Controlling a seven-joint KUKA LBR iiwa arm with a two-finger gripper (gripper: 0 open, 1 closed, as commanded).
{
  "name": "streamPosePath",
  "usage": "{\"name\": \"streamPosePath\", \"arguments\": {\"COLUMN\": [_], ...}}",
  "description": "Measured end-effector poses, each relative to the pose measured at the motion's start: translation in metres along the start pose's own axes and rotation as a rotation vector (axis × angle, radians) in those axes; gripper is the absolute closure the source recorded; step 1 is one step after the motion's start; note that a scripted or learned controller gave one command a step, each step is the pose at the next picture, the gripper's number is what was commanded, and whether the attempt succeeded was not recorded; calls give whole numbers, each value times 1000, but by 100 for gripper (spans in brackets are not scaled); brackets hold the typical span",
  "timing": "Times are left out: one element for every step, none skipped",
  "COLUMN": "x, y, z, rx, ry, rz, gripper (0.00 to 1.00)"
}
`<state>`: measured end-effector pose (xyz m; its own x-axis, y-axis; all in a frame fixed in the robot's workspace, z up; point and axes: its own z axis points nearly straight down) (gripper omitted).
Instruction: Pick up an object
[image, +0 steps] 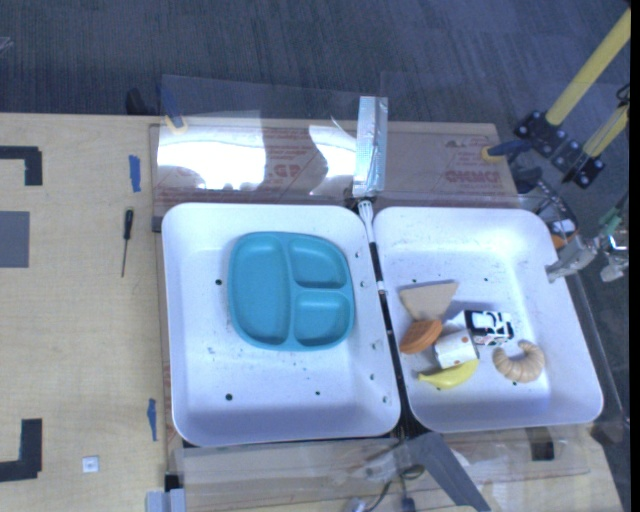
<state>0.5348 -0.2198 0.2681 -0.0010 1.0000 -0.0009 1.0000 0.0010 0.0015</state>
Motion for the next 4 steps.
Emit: {"name": "streamPosePath", "arguments": {"x": [33,81,111,90], "y": [-1,16,-3,-41], "z": [112,162,178,180], "rx": [11,-6,-15,-6], "ry": [4,-2,-10,0], "rz": [74,-23,39,48], "gripper": [0,0,0,0]}}
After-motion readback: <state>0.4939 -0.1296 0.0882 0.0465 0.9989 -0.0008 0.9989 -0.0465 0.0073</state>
